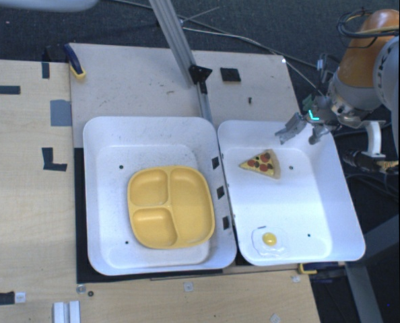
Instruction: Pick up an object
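the step in hand looks like the approach, before any grasp; the gripper (pixel 301 132) hangs over the far right corner of the right bin (pixel 335 180), its two grey fingers spread apart with nothing between them; the nearest candidate is the pizza slice (pixel 261 163), which lies flat on the bin floor just left of and nearer than the fingertips, apart from them; a fried egg (pixel 268 239) lies well apart, at the near edge of the same bin.

the next move, as i judge it, calls for a short shift left and toward the near side so the open fingers straddle the slice, then a drop to the floor and a close across its narrow width; the slice is thin, so the fingers would have to come right down to the floor.

the slice is a small wedge, orange-yellow with red rounds and dark specks on top, its crust on the right, its tip pointing left; the left bin (pixel 106 180) holds a yellow divided plate (pixel 171 206).
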`<act>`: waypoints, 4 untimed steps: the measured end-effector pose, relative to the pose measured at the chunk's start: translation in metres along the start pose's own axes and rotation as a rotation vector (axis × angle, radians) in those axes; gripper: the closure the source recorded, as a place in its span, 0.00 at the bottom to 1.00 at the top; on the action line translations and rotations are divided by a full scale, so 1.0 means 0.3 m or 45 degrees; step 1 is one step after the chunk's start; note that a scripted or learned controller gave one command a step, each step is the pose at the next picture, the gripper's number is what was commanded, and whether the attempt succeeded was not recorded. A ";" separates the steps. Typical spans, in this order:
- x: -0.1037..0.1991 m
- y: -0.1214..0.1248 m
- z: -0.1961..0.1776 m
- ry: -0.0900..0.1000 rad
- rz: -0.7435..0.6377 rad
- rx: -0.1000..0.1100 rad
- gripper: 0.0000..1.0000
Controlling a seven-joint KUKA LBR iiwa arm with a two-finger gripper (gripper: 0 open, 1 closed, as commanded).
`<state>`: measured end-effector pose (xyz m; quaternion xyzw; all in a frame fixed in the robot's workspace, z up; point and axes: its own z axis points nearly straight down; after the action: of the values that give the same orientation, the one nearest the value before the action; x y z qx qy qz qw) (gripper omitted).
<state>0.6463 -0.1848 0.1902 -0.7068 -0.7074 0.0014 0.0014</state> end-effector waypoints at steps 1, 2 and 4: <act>0.000 0.002 -0.004 -0.001 -0.001 -0.004 0.00; 0.001 0.003 0.141 -0.002 -0.001 0.001 0.00; -0.002 0.037 0.346 -0.006 -0.001 -0.010 0.00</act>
<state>0.6569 -0.1855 0.0865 -0.7064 -0.7078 0.0002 -0.0028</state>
